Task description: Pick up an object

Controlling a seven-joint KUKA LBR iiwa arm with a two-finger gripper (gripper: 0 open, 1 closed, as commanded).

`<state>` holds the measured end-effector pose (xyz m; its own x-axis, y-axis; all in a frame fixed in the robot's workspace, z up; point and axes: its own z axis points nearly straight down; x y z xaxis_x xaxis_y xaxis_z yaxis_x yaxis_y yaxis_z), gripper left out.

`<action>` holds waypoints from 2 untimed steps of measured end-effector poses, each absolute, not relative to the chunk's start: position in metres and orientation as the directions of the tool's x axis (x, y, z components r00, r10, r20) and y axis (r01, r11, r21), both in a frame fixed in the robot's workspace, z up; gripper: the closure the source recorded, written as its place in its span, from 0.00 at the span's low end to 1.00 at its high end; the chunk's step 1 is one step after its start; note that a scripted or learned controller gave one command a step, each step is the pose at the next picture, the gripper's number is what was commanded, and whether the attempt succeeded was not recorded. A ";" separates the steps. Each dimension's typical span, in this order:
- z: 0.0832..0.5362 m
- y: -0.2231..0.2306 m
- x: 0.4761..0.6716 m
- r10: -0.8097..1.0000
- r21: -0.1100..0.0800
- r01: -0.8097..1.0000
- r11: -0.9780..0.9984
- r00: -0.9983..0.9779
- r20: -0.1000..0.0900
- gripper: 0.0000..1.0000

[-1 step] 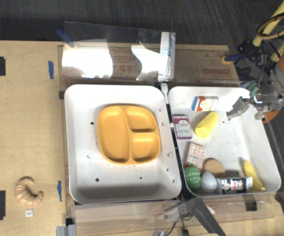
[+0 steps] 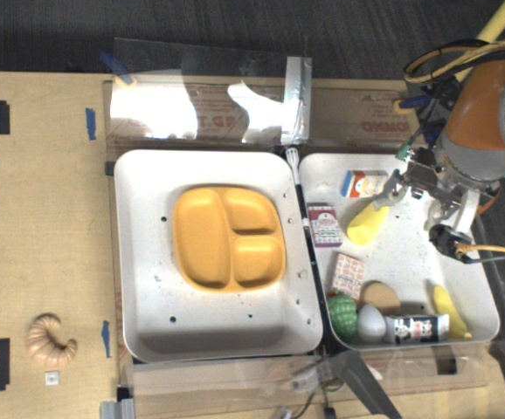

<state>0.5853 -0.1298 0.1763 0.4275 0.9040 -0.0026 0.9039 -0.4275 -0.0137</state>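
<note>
A tan croissant-shaped toy [image 2: 51,340] lies on the bench [image 2: 43,234] left of the bins.

I worked in a robotics lab: my counter [image 2: 34,260] was bare plywood marked with blue tape [image 2: 90,122], bearing two white bins [image 2: 139,182], cables [image 2: 449,59] trailing nearby.

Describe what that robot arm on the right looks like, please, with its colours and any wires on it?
The arm is a rounded grey body with a broad orange band above the wrist. Yellow and black cables loop over its top, and a pale yellow rod slants off behind it. Below the wrist sits dark grey and silvery metal hardware leading to the gripper, with a white block and a thin yellowish wire trailing to the right.
</note>
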 end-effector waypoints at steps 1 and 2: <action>0.107 -0.126 0.580 0.761 -0.004 0.761 -0.649 0.649 -0.002 0.00; 0.087 -0.102 0.516 0.834 0.006 0.834 -0.552 0.552 0.003 0.00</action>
